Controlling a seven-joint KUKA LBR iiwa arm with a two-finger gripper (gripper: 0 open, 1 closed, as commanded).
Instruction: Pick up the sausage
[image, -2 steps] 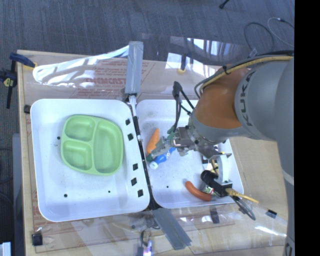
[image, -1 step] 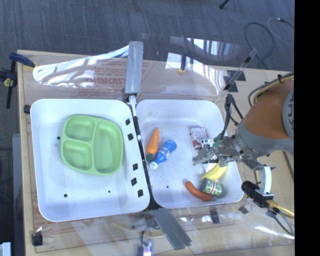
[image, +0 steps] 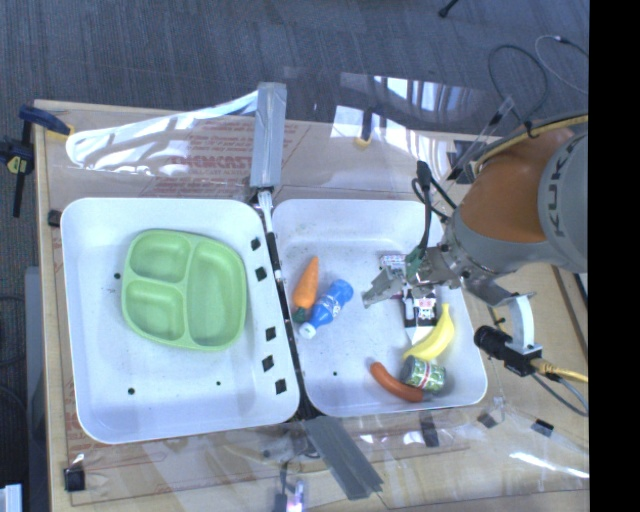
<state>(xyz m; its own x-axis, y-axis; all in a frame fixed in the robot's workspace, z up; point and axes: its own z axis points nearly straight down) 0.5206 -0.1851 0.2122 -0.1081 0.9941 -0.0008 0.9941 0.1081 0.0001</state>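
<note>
Sausage (image: 396, 382) lies near the right bin's (image: 340, 395) near wall, touching the can (image: 424, 375); the gripper (image: 397, 283) hovers farther back, fingers spread wide, holding nothing.

Crowded around the reddish-brown sausage (image: 396, 382) at the right bin's near wall (image: 400, 408): small green can (image: 424, 375) touching its right end, yellow banana (image: 434, 337) just behind. Open white floor on its left, toward the orange carrot (image: 306, 283) and blue bottle (image: 327, 304).
</note>
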